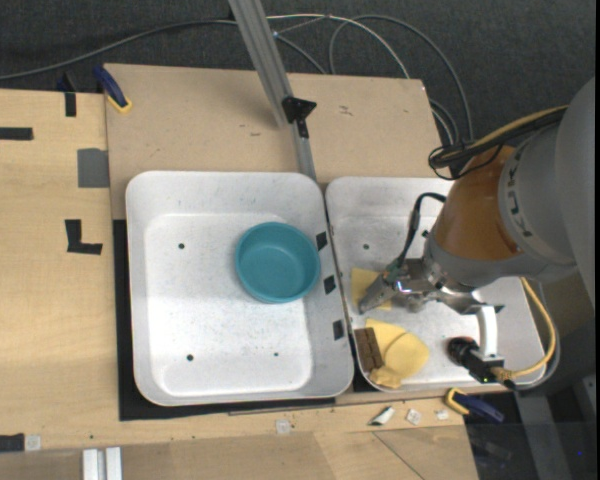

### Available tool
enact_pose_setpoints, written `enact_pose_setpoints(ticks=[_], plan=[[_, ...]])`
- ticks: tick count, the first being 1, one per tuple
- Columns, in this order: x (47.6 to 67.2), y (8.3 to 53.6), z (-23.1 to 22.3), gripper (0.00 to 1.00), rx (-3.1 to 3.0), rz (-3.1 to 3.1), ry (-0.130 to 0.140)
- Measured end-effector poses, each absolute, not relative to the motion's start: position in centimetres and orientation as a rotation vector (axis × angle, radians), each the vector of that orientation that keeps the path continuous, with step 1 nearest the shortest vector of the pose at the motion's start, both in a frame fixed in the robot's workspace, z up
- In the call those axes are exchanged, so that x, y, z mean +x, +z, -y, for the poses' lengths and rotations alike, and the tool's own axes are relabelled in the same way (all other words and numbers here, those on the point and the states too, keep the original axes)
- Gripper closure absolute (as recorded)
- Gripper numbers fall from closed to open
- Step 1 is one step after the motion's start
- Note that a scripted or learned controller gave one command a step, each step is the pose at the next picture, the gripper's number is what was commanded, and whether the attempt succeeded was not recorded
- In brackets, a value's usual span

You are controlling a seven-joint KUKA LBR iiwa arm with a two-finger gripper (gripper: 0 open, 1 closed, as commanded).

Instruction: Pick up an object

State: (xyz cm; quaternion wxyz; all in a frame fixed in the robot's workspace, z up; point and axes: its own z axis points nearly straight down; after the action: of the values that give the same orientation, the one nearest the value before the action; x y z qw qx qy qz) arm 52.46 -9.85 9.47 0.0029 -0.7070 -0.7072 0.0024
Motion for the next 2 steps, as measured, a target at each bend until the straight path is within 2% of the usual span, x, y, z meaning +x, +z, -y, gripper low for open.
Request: enact_pose_setpoints(ticks=[1, 2], plan=[[52.6, 10.7, 9.8, 1.00, -2.215, 2.221, 0.004], [52.5, 14.9, 9.9, 1.00, -2.221, 2.223, -0.002]])
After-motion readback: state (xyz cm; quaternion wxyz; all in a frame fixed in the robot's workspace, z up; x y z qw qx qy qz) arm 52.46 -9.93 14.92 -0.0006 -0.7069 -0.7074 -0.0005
